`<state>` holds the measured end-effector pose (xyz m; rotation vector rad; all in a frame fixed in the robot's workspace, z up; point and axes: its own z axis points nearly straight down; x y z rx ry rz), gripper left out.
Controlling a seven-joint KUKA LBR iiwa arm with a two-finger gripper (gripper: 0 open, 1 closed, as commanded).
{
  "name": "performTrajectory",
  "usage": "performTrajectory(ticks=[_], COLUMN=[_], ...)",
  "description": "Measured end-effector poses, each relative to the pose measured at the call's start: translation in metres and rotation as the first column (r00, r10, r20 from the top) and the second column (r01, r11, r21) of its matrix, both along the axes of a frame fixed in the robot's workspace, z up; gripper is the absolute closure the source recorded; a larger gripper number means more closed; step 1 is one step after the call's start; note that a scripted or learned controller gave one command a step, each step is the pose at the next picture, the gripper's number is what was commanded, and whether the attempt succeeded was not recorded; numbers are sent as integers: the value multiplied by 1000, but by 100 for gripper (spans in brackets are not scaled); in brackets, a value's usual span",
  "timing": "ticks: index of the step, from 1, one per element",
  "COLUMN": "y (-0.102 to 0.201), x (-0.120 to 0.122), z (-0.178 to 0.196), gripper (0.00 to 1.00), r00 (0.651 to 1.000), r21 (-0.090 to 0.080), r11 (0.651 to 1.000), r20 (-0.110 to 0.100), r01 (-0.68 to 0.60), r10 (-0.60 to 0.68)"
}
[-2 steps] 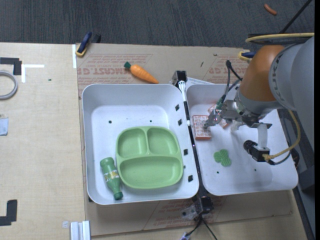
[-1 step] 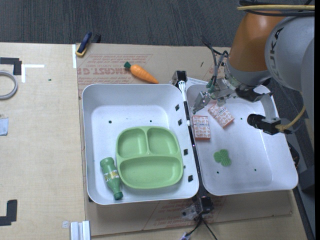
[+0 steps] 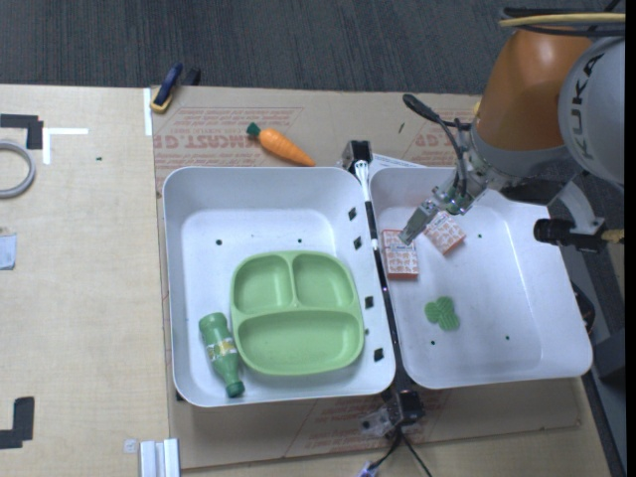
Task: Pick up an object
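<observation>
Pink carton [image 3: 446,233] touches fingers [image 3: 415,229] (aperture unclear).

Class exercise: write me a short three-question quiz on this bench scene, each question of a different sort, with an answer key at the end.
1. True or false: the carrot lies inside the left bin.
2. Which bin holds the green divided plate? A) left bin B) right bin
3. Fill in: the green bottle lies to the ___ of the plate in the camera view.

Key
1. False: it lies on the cardboard beyond the bins.
2. A
3. left
</observation>
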<state>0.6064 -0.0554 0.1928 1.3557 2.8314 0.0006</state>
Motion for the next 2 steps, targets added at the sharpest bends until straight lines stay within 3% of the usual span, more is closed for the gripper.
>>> performTrajectory(ticks=[1, 2], y=[-44, -44], x=[3, 3], z=[-90, -90], gripper=[0, 0], r00=[991, 991], r21=[1, 1], r11=[991, 991], r20=[2, 3], r01=[131, 131], r10=[-131, -131])
